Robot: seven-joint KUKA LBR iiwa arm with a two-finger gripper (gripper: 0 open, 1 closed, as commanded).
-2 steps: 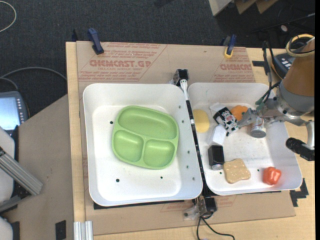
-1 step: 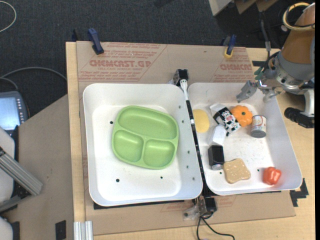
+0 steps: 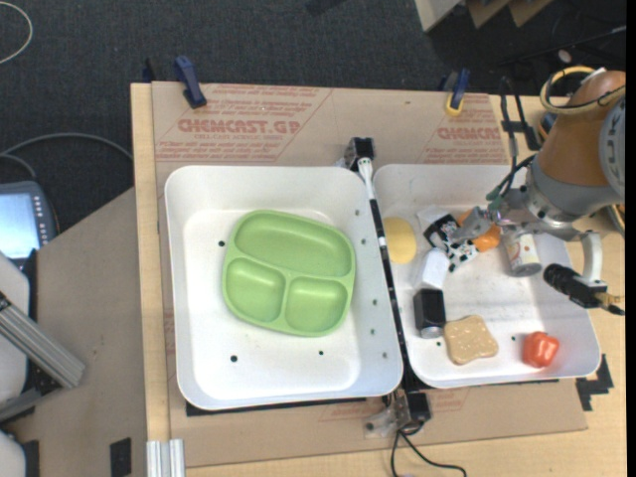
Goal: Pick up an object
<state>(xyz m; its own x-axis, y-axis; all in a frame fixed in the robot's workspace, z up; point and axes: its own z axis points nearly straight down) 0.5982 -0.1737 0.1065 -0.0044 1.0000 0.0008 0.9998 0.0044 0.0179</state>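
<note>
Objects: toast slice, red pepper, black block in right bin | my arm low from right | fingers state: cannot tell.

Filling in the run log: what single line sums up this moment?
arm: over right bin | tool: low among small items | left bin: green plate | right bin: bread, red pepper

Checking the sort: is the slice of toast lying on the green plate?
No, the toast lies in the right bin, apart from the green plate.

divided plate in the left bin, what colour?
Light green: the divided plate shows best in the camera view, lying in the left bin.
</note>
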